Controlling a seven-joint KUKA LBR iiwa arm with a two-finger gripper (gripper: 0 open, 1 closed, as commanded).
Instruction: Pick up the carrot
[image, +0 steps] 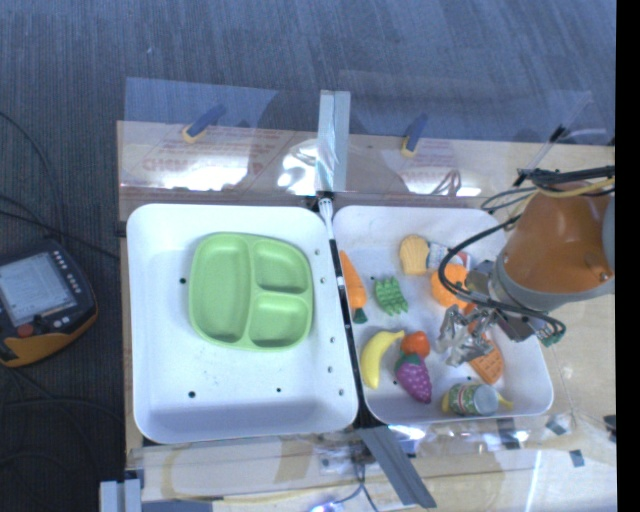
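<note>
Two white bins side by side on bench; left bin (160, 400) holds green divided plate (250, 290). Arm (555, 250) enters from right, orange band above wrist, wrist angled down over right bin (520, 400). Gripper (462, 335) low in bin's near right area, above orange wedge-shaped item (487, 366); finger opening and contents cannot be told. Carrot (352, 285) lies along right bin's left wall, well apart from gripper. Banana (375, 355), tomato (415, 344), grapes (414, 379) near centre; can (468, 399) at near edge.

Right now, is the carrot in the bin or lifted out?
In the bin. The carrot lies along the right bin's left wall, apart from the gripper.
</note>
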